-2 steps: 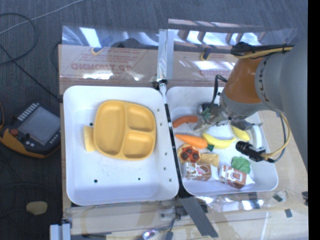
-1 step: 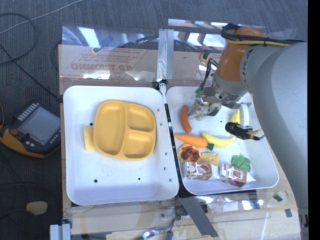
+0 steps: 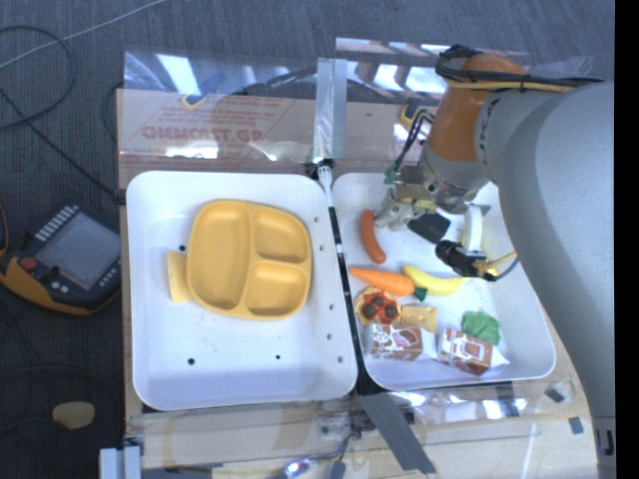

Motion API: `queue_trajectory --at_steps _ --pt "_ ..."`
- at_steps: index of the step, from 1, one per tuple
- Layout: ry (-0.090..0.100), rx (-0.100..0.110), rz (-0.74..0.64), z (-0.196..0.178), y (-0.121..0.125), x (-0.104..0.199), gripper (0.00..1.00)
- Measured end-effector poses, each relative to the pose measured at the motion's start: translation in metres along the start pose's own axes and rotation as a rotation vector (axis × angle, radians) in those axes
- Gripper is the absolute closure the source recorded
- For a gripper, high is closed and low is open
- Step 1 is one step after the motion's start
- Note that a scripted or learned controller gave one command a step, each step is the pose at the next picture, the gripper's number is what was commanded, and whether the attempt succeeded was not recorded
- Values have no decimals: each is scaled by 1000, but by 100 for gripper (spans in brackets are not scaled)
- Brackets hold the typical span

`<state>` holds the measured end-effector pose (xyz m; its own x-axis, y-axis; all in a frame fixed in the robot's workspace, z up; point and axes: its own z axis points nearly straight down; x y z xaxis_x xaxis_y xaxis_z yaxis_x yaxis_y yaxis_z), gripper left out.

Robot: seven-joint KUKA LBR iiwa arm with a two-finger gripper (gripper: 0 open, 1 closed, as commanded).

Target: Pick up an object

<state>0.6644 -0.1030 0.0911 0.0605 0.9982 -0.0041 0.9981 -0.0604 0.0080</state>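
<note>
My gripper point(image 3: 395, 211) hangs over the far part of the right bin point(image 3: 519, 362), just right of a red sausage point(image 3: 371, 237). In front of it lie an orange carrot point(image 3: 384, 280) and a yellow banana point(image 3: 436, 282). Nearer the front edge sit a pizza slice point(image 3: 378, 308), a cracker-like piece point(image 3: 419, 316), two printed packets point(image 3: 397, 342) point(image 3: 465, 352) and a green leafy piece point(image 3: 482, 325). Nothing shows between the fingers.
The left bin point(image 3: 160, 367) holds a yellow divided plate point(image 3: 248, 257) with a pale yellow piece point(image 3: 178, 275) tucked under its left side. A teach pendant point(image 3: 60, 257) lies on the floor to the left. The grey arm point(image 3: 559, 218) covers the right bin's right side.
</note>
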Motion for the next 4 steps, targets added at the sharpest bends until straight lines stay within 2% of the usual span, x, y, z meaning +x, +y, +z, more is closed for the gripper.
queue_trajectory --at_steps 1,2,3,4 --pt "-3 10 360 -38 3 3 100" --pt "2 -2 -305 -1 8 -6 100" --pt "-1 -10 -265 -2 -24 -7 100" --pt "0 -7 -266 0 -24 -6 0"
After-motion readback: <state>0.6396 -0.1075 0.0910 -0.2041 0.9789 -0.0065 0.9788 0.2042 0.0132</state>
